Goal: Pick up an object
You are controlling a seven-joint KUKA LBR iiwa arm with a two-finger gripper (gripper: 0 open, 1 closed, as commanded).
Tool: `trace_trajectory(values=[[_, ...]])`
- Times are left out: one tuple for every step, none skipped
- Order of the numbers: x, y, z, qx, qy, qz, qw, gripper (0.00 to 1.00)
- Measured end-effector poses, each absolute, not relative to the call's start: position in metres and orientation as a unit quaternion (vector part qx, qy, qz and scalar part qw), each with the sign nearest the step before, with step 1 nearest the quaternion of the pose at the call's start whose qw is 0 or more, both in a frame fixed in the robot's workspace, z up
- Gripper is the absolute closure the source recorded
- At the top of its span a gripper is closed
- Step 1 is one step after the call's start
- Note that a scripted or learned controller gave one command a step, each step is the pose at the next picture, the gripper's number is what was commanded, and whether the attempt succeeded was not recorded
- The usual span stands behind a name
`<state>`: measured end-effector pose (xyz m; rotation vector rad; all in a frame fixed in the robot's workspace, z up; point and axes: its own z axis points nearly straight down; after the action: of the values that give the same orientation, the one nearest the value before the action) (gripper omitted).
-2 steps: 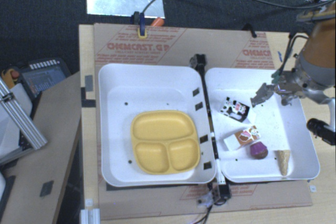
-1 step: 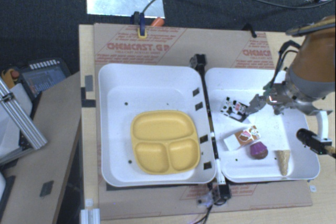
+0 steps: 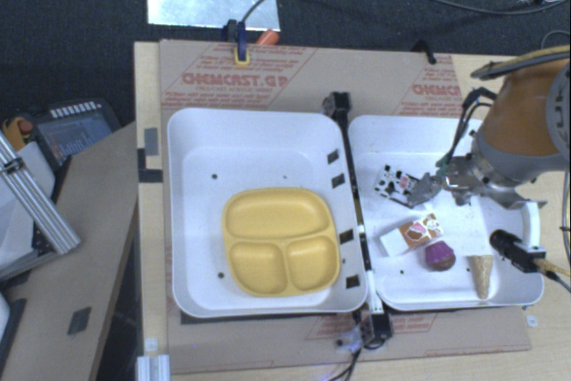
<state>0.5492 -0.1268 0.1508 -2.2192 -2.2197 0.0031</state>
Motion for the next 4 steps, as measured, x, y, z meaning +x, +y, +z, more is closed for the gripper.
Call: trace_trajectory(values=[[0.557, -0.133, 0.097, -0.707, -0.707, 0.0008, 0.001, 0.0], [0.558, -0.133, 0.111, -0.707, -0.707, -0.0006, -0.001, 1.0], [0.562, -0.143, 0.169, -0.707, -0.707, -0.0016, -0.003, 1.0], [0.567, -0.14, 0.233, -0.706, -0.709, -0.0023, -0.004, 1.0]])
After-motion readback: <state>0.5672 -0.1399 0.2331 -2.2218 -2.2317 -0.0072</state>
